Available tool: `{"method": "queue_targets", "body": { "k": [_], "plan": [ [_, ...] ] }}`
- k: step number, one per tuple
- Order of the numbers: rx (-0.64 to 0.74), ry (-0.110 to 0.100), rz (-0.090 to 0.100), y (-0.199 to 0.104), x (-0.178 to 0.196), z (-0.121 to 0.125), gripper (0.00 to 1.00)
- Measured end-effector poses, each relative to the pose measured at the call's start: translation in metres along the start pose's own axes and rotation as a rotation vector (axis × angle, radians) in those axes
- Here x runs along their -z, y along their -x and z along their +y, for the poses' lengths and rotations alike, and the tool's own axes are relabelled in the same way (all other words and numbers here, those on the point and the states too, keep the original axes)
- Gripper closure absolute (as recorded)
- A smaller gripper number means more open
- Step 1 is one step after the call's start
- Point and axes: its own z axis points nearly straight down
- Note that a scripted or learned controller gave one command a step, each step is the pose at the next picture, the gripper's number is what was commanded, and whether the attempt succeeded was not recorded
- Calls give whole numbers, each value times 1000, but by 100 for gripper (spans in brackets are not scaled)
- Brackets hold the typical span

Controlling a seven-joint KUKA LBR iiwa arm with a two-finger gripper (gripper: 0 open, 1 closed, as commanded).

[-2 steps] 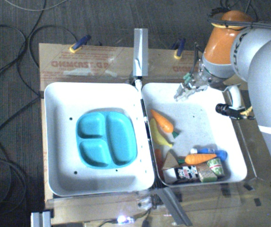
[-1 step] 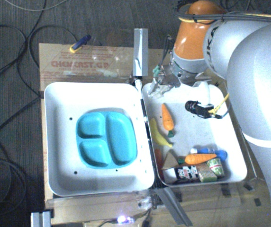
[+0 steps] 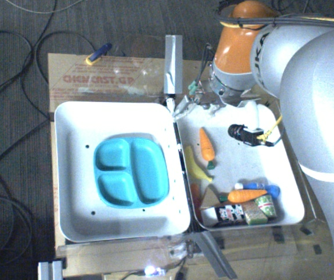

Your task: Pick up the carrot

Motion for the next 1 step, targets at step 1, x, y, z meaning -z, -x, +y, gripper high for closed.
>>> {"method": "queue_targets", "body": {
  "k": [1],
  "plan": [
    [143,2,-1,65,-91,-23,0]
  ]
}}
